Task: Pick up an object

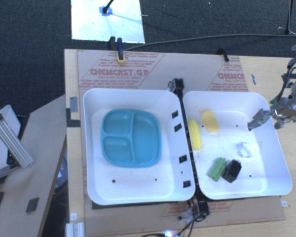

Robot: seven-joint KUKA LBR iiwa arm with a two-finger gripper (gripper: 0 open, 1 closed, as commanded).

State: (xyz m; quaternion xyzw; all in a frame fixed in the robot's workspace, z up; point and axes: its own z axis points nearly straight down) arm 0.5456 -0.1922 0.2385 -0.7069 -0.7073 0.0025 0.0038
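Clear small object (243,150) below the empty jaws (267,120)

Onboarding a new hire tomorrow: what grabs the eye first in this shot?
The blue divided plate in the middle of the left bin stands out most. In the right bin, a yellow corn cob lies along the left wall with a yellow lemon-like piece beside it, and a green item touches a black one near the front. The tool hovers over that bin's right rim.
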